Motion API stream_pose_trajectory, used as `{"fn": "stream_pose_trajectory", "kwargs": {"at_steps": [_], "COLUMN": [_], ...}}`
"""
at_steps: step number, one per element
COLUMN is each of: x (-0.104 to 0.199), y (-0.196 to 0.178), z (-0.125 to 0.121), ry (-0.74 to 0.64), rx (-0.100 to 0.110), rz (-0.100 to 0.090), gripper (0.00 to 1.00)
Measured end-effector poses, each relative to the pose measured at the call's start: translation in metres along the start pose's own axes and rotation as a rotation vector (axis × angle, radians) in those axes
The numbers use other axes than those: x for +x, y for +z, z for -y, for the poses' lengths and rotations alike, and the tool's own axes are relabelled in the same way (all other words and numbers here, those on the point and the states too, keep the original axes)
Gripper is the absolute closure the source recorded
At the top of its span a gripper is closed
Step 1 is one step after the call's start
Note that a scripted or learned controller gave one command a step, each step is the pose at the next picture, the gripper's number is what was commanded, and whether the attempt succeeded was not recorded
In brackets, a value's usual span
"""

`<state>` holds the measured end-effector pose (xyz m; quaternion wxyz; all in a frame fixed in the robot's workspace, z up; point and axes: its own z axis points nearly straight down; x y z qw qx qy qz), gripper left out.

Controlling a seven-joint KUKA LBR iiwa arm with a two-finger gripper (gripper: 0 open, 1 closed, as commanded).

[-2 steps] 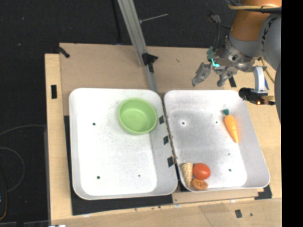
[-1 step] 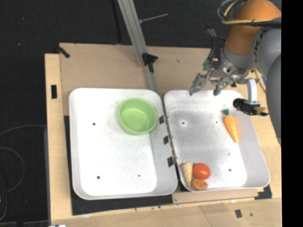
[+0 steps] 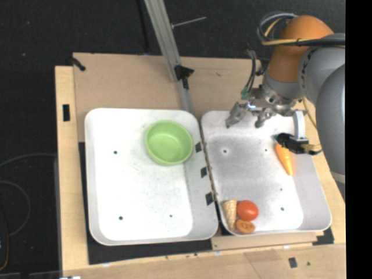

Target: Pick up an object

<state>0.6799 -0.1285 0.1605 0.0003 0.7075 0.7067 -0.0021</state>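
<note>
Claw: The claw (image 3: 244,120) hangs over the right bin (image 3: 256,170), at its 12 o'clock edge. Its two fingers are apart and nothing is between them.

Things to pick: An orange carrot (image 3: 285,158) lies at 3 o'clock in the right bin. A red tomato (image 3: 247,209), a tan cone (image 3: 231,211) and a small orange bit (image 3: 244,226) sit bunched up at 6 o'clock. A green bowl (image 3: 168,143) sits in the left bin (image 3: 128,193), toward 1 o'clock.

Best pick: I think the carrot, since it is nearest the claw and lies alone.

What could go wrong: The carrot is thin and lies near the bin's 3 o'clock wall. A finger may bump the wall, or the carrot may roll away as the fingers shut. The tomato is round and just beside the cone, so the claw may push both and grab neither. The bowl is wide, so the fingers could slip off its rim.

Edges: The three things at 6 o'clock are close to the bin's rim, which leaves little room for a finger.

Open room: The middle of the right bin is bare, so the claw can come down and move across there.
</note>
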Motion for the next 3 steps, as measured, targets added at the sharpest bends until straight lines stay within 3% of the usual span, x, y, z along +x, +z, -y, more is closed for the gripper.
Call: {"fn": "stream_pose_trajectory", "kwargs": {"at_steps": [1, 2, 3], "x": [-0.002, -0.002, -0.013], "y": [0.053, 0.037, -0.017], "z": [0.001, -0.002, -0.005], "ry": [0.001, 0.002, -0.001], "rx": [0.001, -0.008, -0.009], "rz": [0.000, 0.001, -0.002], "gripper": [0.00, 1.00, 1.00]}}
